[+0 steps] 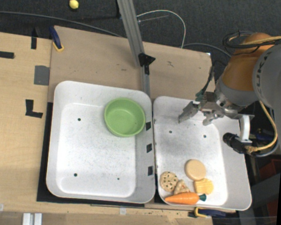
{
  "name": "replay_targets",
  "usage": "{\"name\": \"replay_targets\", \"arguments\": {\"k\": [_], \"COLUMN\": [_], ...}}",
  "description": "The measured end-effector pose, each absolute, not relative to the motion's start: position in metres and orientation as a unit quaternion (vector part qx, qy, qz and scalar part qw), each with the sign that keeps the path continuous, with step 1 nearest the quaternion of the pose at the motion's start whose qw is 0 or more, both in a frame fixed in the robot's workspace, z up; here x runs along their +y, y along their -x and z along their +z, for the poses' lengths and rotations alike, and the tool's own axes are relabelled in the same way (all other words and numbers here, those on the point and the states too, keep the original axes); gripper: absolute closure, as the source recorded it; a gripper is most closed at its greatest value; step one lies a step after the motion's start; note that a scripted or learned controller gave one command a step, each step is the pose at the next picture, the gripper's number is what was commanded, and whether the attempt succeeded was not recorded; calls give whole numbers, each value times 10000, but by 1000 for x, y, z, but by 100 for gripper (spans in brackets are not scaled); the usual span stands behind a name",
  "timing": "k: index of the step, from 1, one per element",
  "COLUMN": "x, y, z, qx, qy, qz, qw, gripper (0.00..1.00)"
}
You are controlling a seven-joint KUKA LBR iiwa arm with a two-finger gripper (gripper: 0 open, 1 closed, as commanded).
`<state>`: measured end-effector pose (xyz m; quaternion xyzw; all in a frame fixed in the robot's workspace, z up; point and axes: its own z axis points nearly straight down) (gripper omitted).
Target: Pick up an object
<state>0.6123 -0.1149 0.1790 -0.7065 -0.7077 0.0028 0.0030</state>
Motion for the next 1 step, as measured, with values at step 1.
{"name": "replay_targets", "arguments": {"k": [1], "x": [-105], "y": [-615], "z": [122], "qx": [-7078], "qy": [7064], "qz": [25], "qw": [27], "gripper": [0]}}
